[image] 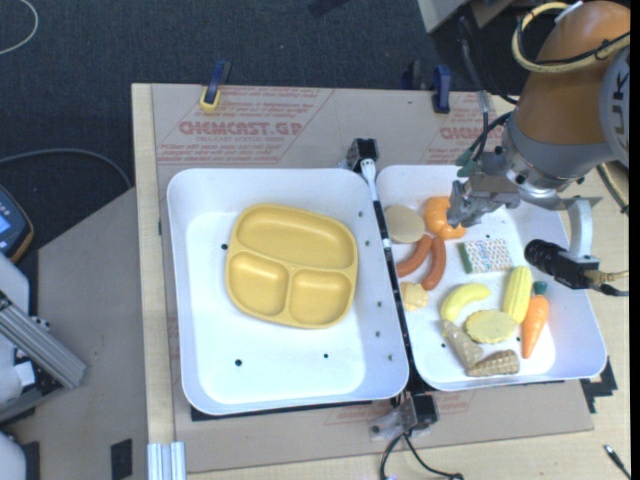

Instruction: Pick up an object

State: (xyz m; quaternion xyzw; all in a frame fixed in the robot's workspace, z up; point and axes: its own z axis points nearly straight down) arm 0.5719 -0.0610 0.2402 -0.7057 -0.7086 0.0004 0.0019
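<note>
Right now my end effector (462, 211) is low over the far part of the right-hand shallow white plastic bin (588, 320), directly at the small round orange fruit (436, 212), which sits next to the pale beige round bread-like piece (404, 223). How wide the end effector stands, and whether it has any hold on the orange fruit, I cannot tell from this slanted view. Judging by the position, the orange fruit is my target for the pick. To do this well, I would centre on the fruit rather than its edge, since a round toy is likely to squirt sideways if pinched off-centre. I would also keep clear of the 2 reddish-orange curved sausages (425, 258) just beside it and of the bin wall between the 2 bins. Then I would close gently, lift straight up, and check that the fruit comes along. The yellow banana (464, 299), yellow corn cob (517, 291) and orange carrot (534, 324) lie nearer the camera, apart from my approach. The left-hand white bin (200, 268) carries a yellow divided plastic plate (291, 265) and needs no attention.
</note>
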